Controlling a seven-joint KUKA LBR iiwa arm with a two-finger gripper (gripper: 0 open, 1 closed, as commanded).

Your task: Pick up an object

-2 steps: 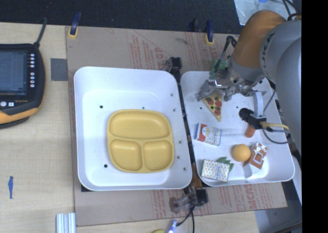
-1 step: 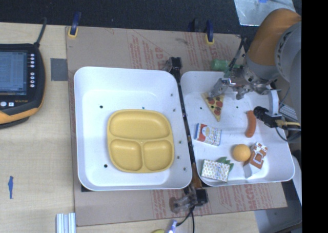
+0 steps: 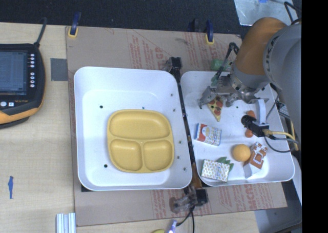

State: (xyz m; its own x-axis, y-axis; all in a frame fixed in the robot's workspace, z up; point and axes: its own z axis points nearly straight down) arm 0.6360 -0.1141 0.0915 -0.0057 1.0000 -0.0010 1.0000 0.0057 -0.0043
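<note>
— Where do we see the tool [image 3: 218,99]?
— Upper part of the right bin [image 3: 197,85], over a pizza slice [image 3: 217,110]; whether it's clenched, we cannot tell.
— Other things?
— An orange ball [image 3: 241,152] sits lower right.

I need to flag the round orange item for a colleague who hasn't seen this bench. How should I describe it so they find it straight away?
Start at the right bin, the one without the yellow divided tray. Go to its near right corner: the orange ball lies there, between a silver foil packet and a red-and-white packet. It is the only plain round thing among flat packets.
</note>
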